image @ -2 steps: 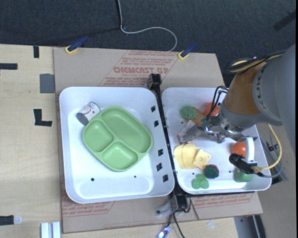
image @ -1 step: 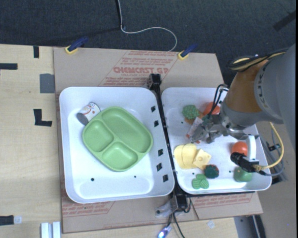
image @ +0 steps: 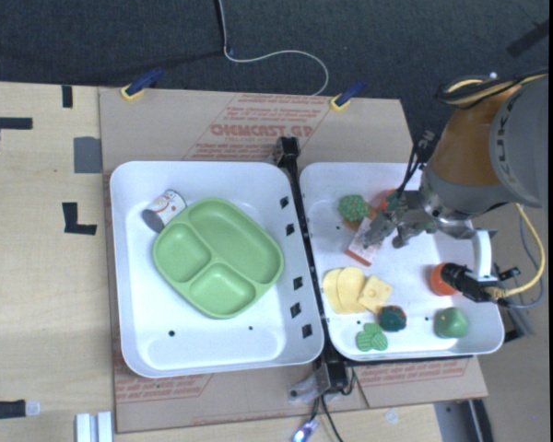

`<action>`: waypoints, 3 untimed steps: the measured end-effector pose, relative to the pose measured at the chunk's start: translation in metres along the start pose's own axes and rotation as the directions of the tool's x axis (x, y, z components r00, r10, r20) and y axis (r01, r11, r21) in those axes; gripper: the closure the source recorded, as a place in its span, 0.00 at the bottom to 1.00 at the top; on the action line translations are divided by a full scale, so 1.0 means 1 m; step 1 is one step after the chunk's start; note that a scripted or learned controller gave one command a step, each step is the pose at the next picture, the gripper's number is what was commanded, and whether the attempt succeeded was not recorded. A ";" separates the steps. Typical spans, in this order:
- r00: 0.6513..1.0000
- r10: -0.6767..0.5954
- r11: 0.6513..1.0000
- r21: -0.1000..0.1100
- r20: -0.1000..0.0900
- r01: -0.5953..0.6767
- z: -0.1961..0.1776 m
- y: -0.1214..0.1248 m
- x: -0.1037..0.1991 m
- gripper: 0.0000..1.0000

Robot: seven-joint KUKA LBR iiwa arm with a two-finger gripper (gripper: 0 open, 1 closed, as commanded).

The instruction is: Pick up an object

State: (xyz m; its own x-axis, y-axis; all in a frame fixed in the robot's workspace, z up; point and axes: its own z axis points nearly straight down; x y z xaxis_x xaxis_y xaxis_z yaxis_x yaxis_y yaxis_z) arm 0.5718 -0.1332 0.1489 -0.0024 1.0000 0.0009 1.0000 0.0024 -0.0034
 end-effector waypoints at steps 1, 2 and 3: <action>1.000 0.001 1.000 0.000 0.001 -0.001 -0.057 -0.003 -0.005 1.00; 1.000 0.000 1.000 0.003 0.000 0.000 -0.072 -0.002 -0.004 1.00; 1.000 -0.004 1.000 0.004 0.000 0.004 -0.061 0.018 0.053 1.00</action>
State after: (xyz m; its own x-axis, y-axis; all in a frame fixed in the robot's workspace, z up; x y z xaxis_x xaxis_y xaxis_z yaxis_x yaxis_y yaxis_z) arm 0.5903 -0.0806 0.2098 -0.0067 1.0000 0.0013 0.9999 0.0067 -0.0079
